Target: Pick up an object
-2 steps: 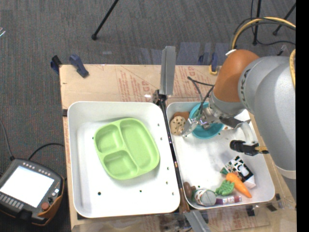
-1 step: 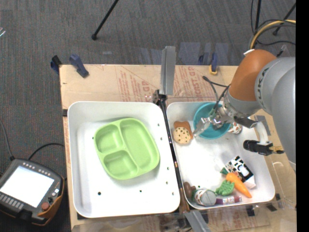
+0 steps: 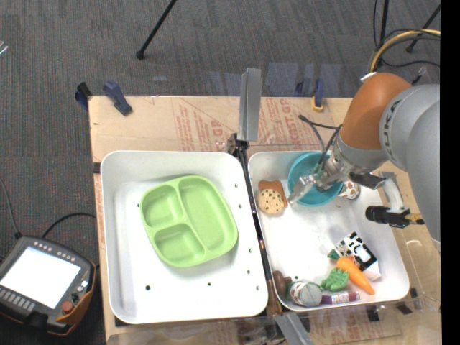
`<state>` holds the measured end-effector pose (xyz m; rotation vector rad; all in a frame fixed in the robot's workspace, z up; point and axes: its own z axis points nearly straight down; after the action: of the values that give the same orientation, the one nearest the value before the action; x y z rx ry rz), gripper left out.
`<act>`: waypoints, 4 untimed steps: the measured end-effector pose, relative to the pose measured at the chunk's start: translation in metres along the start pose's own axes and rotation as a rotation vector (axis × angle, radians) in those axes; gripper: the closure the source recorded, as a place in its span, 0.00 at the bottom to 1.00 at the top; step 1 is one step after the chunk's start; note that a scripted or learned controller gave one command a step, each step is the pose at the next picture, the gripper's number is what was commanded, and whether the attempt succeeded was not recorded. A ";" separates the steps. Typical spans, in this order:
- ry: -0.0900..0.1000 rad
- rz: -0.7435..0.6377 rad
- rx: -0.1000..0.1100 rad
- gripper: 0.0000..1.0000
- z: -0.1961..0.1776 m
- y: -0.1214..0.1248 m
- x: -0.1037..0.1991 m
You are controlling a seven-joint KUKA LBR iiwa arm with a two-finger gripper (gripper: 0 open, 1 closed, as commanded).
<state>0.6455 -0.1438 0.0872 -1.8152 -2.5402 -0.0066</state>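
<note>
- Near edge of right bin (image 3: 399,264): clutter pile. Toy carrot (image 3: 355,273) lies flat, long axis running far-left to near-right, orange tip to near-right, green top (image 3: 333,280) to near-left end. Black/white box (image 3: 357,250) just behind it, touching. Round grey can-like item (image 3: 310,293) at near-left corner, w/ a purple thing (image 3: 339,298) beside it; can't ID either better.
- Left bin (image 3: 115,264): green 3-compartment plate (image 3: 188,220) sits flat, mid-bin, tilted a bit in plan. Not involved.
- Mid right bin: floor bare btwn pile and far items.
- Far-left of right bin: cookie-like brown toy (image 3: 272,198) lies flat, just beside bin wall, long axis roughly near–far.
- Far part of right bin: teal bowl (image 3: 310,185), upright, opening up; round, so no real long axis. Small white/brown item (image 3: 351,190) just right of it.
- Gripper (image 3: 322,179) is down at the bowl, over its right rim/interior. Fingers look partly spread, w/ one seeming inside the bowl, but too small to be sure, so can't tell how wide or if anything's pinched.
- Progress, my read: grasp stage. Likely target = bowl; it looks to rest on the bin floor. Nothing visibly lifted. Left: close on rim, raise clear.
</note>
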 end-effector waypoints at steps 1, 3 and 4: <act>0.002 -0.059 -0.002 0.00 0.000 0.000 -0.004; 0.001 -0.172 -0.002 0.00 0.000 -0.002 -0.008; -0.006 -0.179 -0.003 0.00 0.000 -0.003 -0.006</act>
<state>0.6448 -0.1499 0.0868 -1.5845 -2.6987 -0.0075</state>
